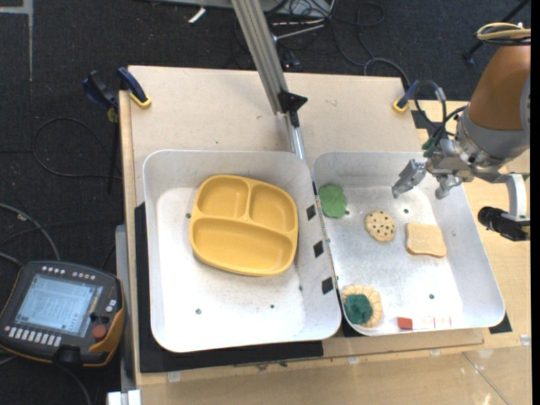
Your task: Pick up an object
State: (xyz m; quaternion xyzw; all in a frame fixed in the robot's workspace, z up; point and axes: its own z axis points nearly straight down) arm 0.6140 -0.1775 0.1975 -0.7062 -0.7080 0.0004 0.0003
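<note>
End effector (427, 180) above right bin (472, 268), fingers spread wide, nothing btwn. Cookie (380, 225) + bread slice (425, 240) just below it.

- I see a yellow tray (245, 224) in a white bin (169, 310).
- Green lump (332, 200), tan cookie (380, 225) with dark dots, pale brown toast (425, 240).
- Green-and-tan piece (361, 305); arm (500, 99) orange over grey.
</note>
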